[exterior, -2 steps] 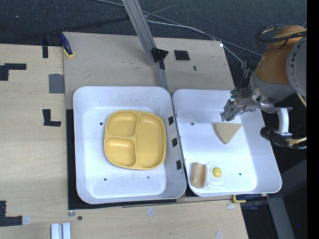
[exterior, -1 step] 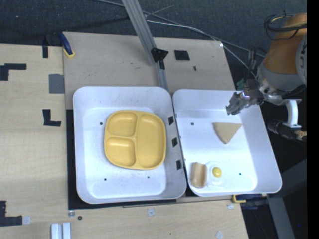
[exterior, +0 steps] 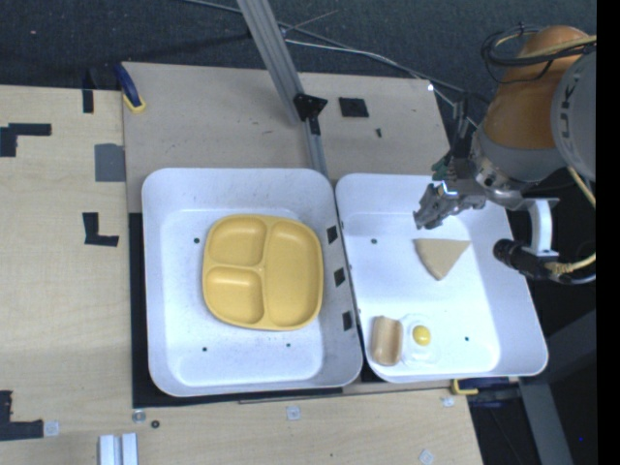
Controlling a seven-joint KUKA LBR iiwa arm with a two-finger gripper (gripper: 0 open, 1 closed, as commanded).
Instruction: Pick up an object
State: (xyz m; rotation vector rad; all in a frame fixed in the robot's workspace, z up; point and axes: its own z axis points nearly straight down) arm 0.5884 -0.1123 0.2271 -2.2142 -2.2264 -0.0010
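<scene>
Your claw hangs over the right bin, just above the tan wedge; you cannot tell how it is set, and nothing shows in its grip. The wedge lies flat, so a descent off its centre could skid it away. Nearer you sit a bread roll and a fried egg; the yellow divided plate fills the left bin.

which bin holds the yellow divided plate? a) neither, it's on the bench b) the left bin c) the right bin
b: the yellow divided plate lies in the left bin, while the right bin holds the tan wedge, the small bread roll and the fried egg toy.
</scene>
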